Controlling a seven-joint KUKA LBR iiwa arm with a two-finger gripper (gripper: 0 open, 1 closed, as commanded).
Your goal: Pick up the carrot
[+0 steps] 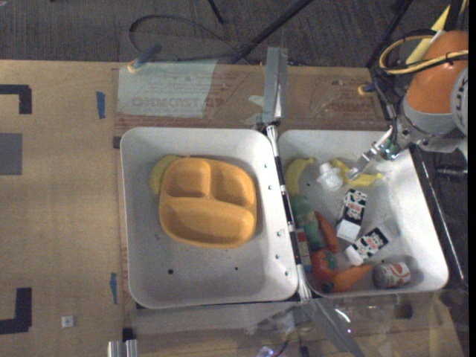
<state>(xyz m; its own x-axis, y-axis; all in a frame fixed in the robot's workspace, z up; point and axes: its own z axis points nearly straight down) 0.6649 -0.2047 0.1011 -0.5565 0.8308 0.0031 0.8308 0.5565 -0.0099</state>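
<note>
Near edge, right bin: carrot lies on its side against the front wall, pointed end toward the right, thick end toward the divider. It touches a pile of red and orange toy food at the bin's front-left corner. Just to the right of the carrot tip, a small can with a red and white label lies on its side.

Mid bin: two small black-and-white cartons, one behind the other, a little white cap beside the nearer one. A green item and a long red-orange one run along the left wall.

Far part of right bin: a banana-like yellow piece at the left, a small white bottle next to it, a yellow strip past that.

Gripper sits over the far right part of that bin, tip close to the yellow strip, well apart from the carrot. Nothing visible between the fingers; can't tell how wide they are. Orange band of the arm at top right.

Left bin: an orange three-section plate sits over a yellow plate edge. A clear sheet is taped to the bench behind.
</note>
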